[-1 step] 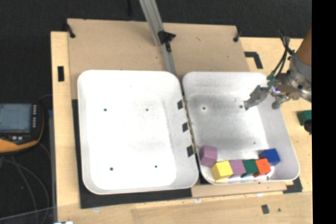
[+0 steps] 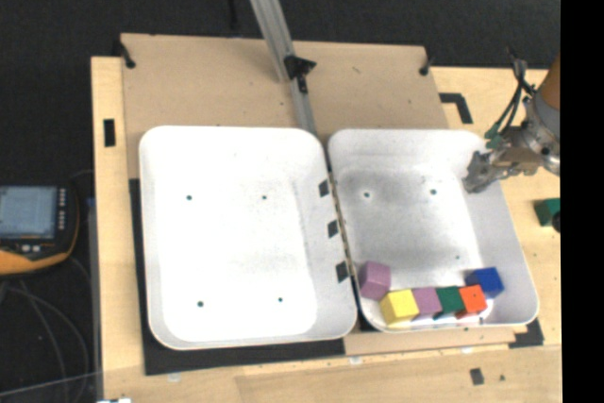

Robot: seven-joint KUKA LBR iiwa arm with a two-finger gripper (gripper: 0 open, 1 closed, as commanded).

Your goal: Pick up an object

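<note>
The left bin point(image 2: 236, 231) sits on the surface point(image 2: 109, 297) with nothing to pick in it. Next to it is the right bin point(image 2: 415, 203), and all the blocks lie along its near edge. Going across, there is a purple block point(image 2: 375, 278), then a yellow block point(image 2: 399, 305), a second, paler purple block point(image 2: 427, 300), a green block point(image 2: 449, 299), an orange block point(image 2: 471, 299) and a blue block point(image 2: 485, 279). They sit close together, some touching.

The tool point(image 2: 479, 173) is at the far right edge of the right bin, well apart from the blocks. It holds nothing. It is too small and blurry to tell how wide it stands.

This looks like the start of the job: the arm is only coming in. Next, the tool needs to move toward the near edge, get over one block and go down. The first purple block looks easiest, since it sits a little apart from the others.
</note>
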